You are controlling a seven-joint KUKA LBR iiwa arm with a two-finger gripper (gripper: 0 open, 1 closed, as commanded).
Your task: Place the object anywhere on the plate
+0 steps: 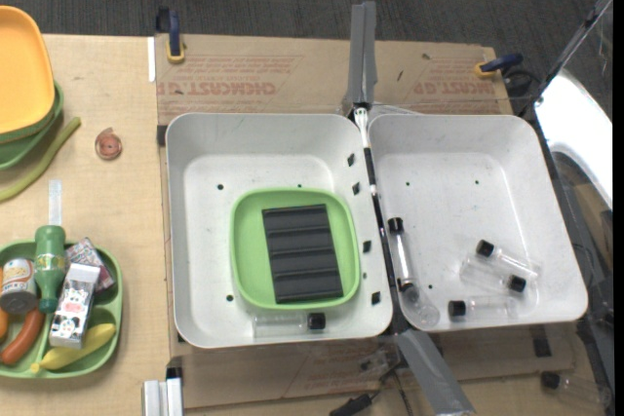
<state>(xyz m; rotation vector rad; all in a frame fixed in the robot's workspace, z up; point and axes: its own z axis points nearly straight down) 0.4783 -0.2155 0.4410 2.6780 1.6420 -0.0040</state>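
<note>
In the left bin (195, 209), a green square plate (249, 248) lies flat. A dark grey ridged block (305, 253) rests on the middle of this plate. A clear tube with a black cap (288, 321) lies on the bin floor just in front of the plate. The right bin (458, 161) holds several more clear tubes with black caps: one along its left wall (398, 253), one at the near right (502, 263) and one by the front edge (483, 307).
Left of the bins, the wooden bench carries stacked yellow and green plates (19, 83) and a green tray of toy food (58, 307). Cardboard (292, 73) lies under the bins, held by clamps at the back.
</note>
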